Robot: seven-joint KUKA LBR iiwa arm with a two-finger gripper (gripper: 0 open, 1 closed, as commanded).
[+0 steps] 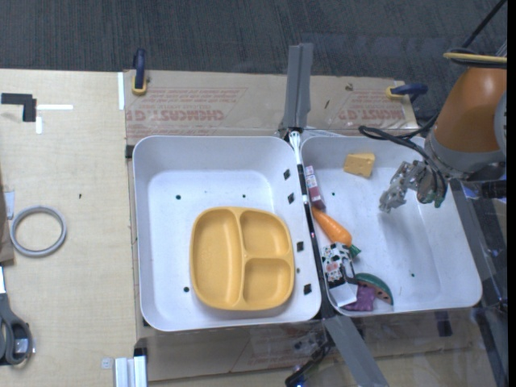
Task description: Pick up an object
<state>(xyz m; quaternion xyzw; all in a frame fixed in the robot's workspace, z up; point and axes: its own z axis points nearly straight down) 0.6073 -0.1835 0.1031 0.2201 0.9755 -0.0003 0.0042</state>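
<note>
My gripper (409, 192) hangs over the right bin (435, 256), in its upper right part, open with nothing between its fingers. A yellow cheese wedge (359, 164) lies to its left near the bin's back wall. An orange carrot (333, 226) rests along the bin's left wall. Below it sit a black-and-white cow-patterned toy (334, 262), a purple piece (364, 298) and a green-rimmed slice (379, 284) in the front left corner. A small dark red tube (310, 185) lies on the divider between the bins.
The left bin (161, 216) holds a yellow divided plate (242, 258). A grey ring (35, 230) and scissors (14, 339) lie on the bench at far left. The grey arm with its orange band (472, 111) comes in from the right.
</note>
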